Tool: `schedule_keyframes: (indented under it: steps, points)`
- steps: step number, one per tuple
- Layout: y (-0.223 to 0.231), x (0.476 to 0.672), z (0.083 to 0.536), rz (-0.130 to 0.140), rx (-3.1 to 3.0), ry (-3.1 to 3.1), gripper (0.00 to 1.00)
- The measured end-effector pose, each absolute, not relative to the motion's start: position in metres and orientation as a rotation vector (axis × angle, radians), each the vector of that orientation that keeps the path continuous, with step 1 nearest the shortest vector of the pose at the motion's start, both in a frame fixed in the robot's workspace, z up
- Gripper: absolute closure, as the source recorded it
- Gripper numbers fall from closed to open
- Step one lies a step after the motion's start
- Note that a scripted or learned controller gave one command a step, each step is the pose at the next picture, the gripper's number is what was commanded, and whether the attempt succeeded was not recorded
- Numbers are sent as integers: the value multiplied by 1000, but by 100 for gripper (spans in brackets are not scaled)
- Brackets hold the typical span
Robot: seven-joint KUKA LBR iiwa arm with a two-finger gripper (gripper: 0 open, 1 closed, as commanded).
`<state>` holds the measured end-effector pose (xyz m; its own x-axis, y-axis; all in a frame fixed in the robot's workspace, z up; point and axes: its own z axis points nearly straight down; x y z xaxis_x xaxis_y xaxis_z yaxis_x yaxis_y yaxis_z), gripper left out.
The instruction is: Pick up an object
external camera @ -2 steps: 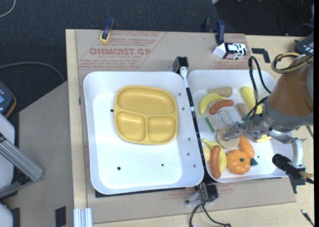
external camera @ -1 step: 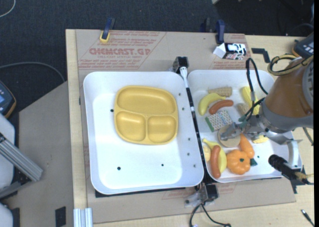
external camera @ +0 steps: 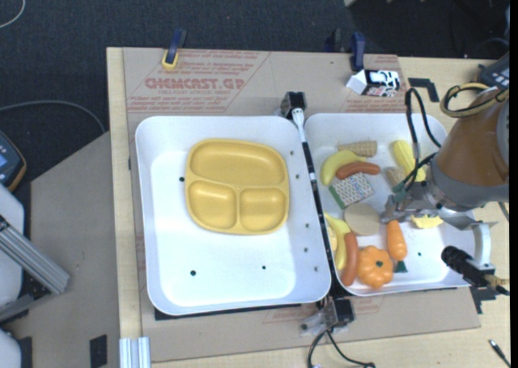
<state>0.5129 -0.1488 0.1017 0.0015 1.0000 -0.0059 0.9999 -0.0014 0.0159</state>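
The right bin holds several toy foods: a banana, a red sausage, a checkered waffle piece, a corn cob, a beige disc, a carrot and an orange pumpkin. My gripper hangs low over the right half of this bin, just above the carrot's top end and beside the beige disc. A yellow piece pokes out from under the wrist. I see no object between the fingers from this angle.
The left bin holds a yellow divided plate. A red chilli and a second banana lie along the right bin's left wall. Black cables run over the bin's far right corner. The grey arm covers the bin's right edge.
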Motion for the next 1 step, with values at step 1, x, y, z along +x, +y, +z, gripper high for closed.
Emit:
schedule_keyframes:
  steps: [1]
  points:
    - [-141, 510, 149, 4, 2216, 2219, 100]
